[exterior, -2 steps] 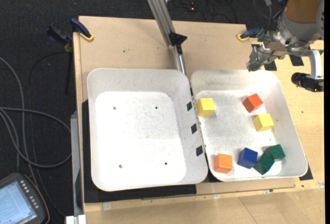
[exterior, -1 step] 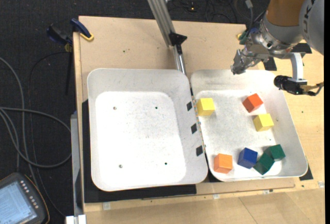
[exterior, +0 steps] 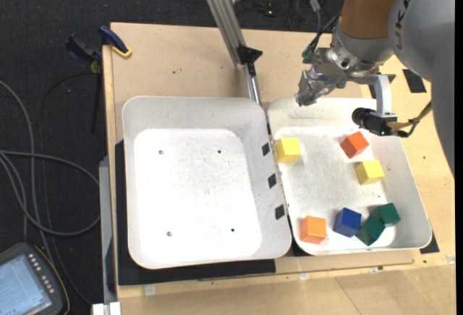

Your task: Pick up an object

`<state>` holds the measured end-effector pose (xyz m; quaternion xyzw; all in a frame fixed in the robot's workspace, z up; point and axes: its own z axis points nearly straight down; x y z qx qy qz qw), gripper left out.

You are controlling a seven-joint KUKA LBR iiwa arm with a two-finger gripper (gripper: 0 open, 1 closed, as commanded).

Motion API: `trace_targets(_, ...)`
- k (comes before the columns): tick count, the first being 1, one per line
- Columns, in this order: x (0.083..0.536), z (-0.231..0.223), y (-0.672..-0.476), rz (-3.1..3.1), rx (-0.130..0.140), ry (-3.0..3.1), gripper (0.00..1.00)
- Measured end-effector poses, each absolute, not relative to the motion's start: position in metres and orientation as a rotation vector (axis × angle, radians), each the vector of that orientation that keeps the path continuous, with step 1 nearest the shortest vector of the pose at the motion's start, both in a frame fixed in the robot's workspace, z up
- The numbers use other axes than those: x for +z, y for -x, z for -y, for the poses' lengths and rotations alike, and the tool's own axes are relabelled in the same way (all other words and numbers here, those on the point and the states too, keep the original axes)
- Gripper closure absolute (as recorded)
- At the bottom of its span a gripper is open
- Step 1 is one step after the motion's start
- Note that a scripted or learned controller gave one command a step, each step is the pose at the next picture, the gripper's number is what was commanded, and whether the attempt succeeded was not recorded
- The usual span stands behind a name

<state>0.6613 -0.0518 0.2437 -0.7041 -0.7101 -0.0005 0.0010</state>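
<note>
A: Seven blocks lie in the right bin (exterior: 405, 183), operator, and your tool (exterior: 307, 95) hangs over that bin's far rim, above all of them.

B: Is it grasping anything?

A: You cannot tell from here; its tip is a dark blur against the bench (exterior: 181, 60).

B: Which block is closest to it?

A: The yellow cube (exterior: 289, 149), just below the tool and slightly left. The orange-red cube (exterior: 354, 144) sits below and to its right, with a second yellow block (exterior: 370, 171) beyond that.

B: And the others?

A: Farthest from the tool, along the near rim: an orange cube (exterior: 313, 229), a blue cube (exterior: 348, 222) and two green blocks (exterior: 379, 223) touching. The left bin (exterior: 137, 125) lies well off to its left.
</note>
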Motion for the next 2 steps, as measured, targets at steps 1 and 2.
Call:
trace_targets(1,0.244,0.006,-0.663,2.229,-0.002,2.212,1.0)
trace_targets(2,0.25,-0.046,-0.655,2.229,-0.002,2.211,1.0)
